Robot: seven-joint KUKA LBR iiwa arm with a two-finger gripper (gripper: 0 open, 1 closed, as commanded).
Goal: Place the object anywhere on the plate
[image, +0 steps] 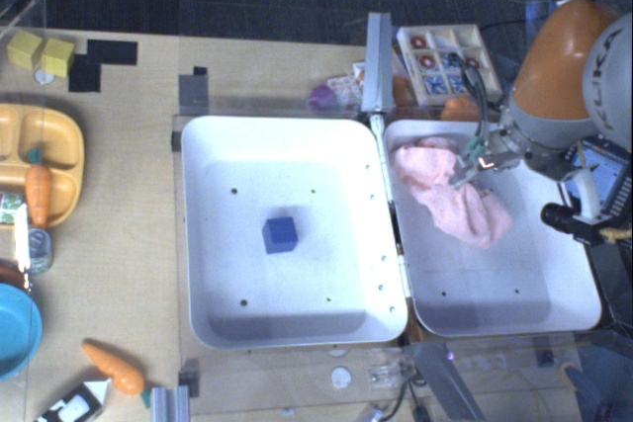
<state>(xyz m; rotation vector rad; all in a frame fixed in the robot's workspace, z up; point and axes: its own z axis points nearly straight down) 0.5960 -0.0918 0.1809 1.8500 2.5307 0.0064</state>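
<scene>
Crumpled pink cloth [453, 192] beneath claw [469, 169]; small blue cube [280, 233] apparently hard.

The light tan wooden table [129, 212] carries two shallow white plastic bins side by side, the left bin [208, 212] and the right bin [554, 301], their inner rims touching. Along its left edge lie a yellow divided plastic plate [59, 138], a round blue bowl [15, 331] near the front corner and two yellow blocks [42, 52] at the back, with black flat pieces [99, 59] just beside them. An orange toy carrot [114, 366] lies near the front edge, left of the bins
</scene>
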